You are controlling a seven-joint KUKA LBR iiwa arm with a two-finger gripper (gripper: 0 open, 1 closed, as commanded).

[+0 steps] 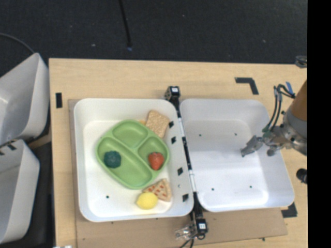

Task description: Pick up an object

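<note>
In the camera view, the wooden worktop carries two shallow white bins side by side, and all the loose things lie in the left bin. A green divided plate sits in the middle of this bin, probably so that small things stay apart in its compartments: a dark blue-green round piece rests in the left compartment and a red piece like a strawberry rests in the right compartment, while the far compartment has nothing in it. A tan cracker-like square lies just beside the far right rim of the plate, partly touching it. At the near side, a yellow round piece like a lemon and a pizza-slice piece lie touching each other on the bin floor, just beside the plate. The right bin has a bare floor. The tool hangs over the right part of this right bin, well apart from every object, and the arm enters from the right edge. One grey finger points to the left and looks low, near the bin floor, but I cannot tell if it touches. I see nothing between the fingers; whether they are apart or together I cannot tell. I judge that no object is picked yet, since all candidates rest in the left bin.
</note>
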